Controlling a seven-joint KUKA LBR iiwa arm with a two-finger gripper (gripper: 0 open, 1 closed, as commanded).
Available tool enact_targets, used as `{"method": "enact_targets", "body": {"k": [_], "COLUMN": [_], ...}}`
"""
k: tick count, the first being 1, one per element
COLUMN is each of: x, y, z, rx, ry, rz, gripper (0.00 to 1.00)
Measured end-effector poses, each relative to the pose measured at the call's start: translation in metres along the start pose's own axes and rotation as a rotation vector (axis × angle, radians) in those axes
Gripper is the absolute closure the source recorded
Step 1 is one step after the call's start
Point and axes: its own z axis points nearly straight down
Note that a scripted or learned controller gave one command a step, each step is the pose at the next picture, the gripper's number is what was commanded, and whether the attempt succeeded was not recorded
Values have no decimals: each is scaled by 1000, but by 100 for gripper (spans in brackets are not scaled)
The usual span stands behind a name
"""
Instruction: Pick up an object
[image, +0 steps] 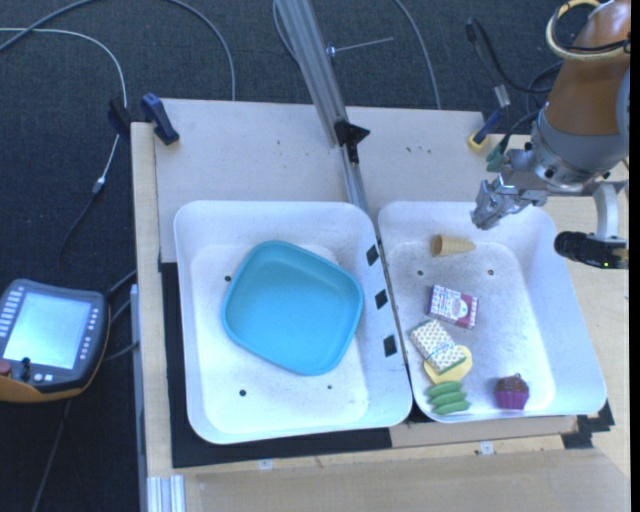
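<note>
My gripper (487, 213) hangs over the far edge of the right bin (560, 300), a little right of and above a tan cone (452, 244). Lower in that bin lie a small pink box (453, 305), a checkered packet (433, 339) on a yellow piece (447, 362), a green pea pod (449, 397) and a purple cupcake (511, 391). Nothing shows between the gripper's fingers.
The left bin (200, 300) holds a blue square plate (293, 306). A grey metal post (325, 85) slants across the bench between the bins. A teach pendant (48, 338) lies on the floor to the left. Cables run behind the bench.
</note>
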Motion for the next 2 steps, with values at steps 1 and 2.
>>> {"method": "enact_targets", "body": {"k": [1,2], "x": [0,51], "y": [1,-14], "z": [-51,-33], "rx": [1,7], "ry": [0,1], "rz": [1,-3], "gripper": [100,100]}}
